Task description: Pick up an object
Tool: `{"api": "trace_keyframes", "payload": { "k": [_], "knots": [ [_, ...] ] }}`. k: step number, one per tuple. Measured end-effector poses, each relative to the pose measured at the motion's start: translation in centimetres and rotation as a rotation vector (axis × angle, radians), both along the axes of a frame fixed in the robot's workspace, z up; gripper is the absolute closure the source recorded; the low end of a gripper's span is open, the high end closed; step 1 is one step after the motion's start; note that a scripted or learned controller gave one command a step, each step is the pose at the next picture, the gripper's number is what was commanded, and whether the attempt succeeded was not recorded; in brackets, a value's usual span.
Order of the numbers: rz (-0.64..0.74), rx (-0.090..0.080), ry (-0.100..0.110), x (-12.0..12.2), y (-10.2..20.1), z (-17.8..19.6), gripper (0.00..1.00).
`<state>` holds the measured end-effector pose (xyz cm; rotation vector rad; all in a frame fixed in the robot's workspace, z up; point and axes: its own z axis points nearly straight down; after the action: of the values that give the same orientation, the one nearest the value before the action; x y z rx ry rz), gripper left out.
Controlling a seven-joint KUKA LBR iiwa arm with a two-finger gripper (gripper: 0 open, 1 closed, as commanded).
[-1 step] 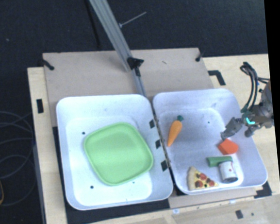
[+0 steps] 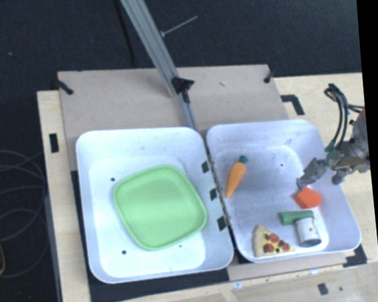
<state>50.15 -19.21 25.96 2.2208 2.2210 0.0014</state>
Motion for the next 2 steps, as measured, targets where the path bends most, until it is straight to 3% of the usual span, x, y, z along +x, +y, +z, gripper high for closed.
{"api": "trace_keyframes", "payload": {
  "k": [2],
  "knots": [
    [-0.001, 0.000, 0.006, -0.1, -0.7, -12.1, 0.00]
  ]
}}
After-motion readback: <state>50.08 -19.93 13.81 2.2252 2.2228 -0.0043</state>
